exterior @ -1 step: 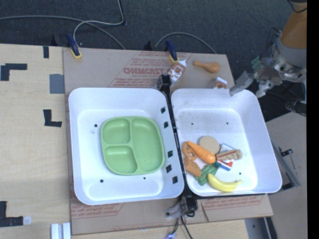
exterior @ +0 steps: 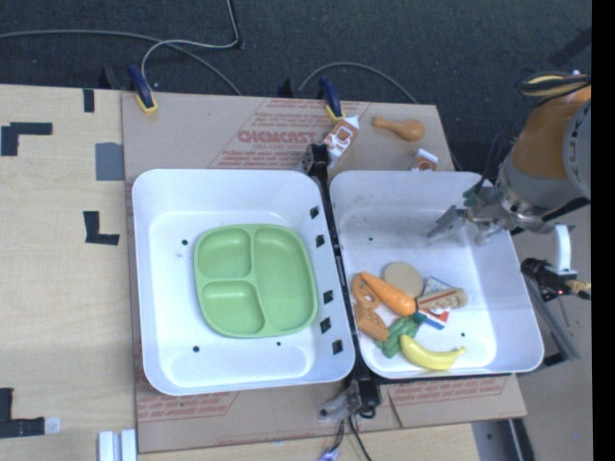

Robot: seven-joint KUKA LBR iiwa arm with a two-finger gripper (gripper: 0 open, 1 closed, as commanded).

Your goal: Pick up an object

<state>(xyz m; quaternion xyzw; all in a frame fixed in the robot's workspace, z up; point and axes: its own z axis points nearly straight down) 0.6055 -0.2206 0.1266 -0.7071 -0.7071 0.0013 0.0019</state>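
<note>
My gripper hangs over the upper right part of the right bin, its two grey fingers spread open with nothing between them. A pile of toy food lies at the bin's lower middle, below and left of the gripper: an orange carrot, a tan round disc, a small printed packet, a green piece, an orange-brown piece and a yellow banana. The gripper is well apart from all of them.
The left bin holds a green divided plate. Behind the bins on the cardboard lie a small carton, a tan wooden piece and a small item. Cables run across the dark floor behind.
</note>
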